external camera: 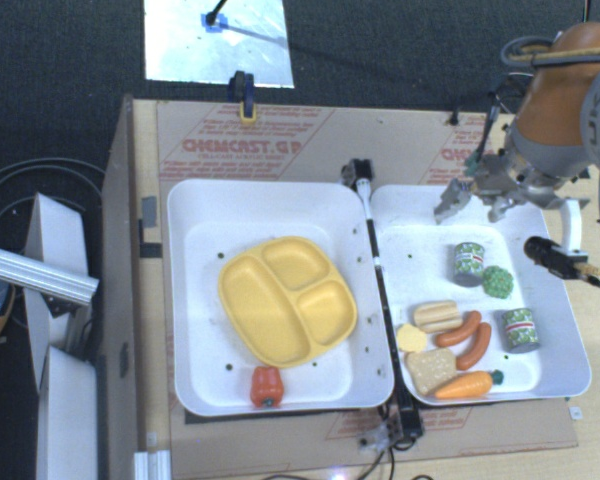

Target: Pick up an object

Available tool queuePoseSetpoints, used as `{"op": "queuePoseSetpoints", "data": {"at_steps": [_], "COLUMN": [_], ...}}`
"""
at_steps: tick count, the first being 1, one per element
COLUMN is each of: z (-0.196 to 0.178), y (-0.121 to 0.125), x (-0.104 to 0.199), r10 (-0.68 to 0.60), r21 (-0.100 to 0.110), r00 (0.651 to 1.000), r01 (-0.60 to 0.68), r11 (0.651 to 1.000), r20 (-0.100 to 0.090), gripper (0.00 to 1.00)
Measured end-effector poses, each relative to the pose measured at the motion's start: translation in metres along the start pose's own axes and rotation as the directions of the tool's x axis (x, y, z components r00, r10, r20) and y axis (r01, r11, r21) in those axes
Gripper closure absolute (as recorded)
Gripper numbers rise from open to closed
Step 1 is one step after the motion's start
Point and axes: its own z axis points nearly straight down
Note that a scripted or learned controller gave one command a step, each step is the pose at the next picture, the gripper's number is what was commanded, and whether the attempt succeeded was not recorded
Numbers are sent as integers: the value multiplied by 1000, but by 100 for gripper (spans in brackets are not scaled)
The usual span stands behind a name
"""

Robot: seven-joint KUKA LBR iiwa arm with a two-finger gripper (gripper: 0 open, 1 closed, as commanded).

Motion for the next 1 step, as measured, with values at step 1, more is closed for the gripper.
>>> {"op": "queuePoseSetpoints", "data": {"at_steps": [1], "z": [16], "y": [-17], "x": [-22], "r10": [2], "r21": [1], "r00": [1000], "r01": [-2], "r11": [1000], "r20": [1], "gripper": [0]}}
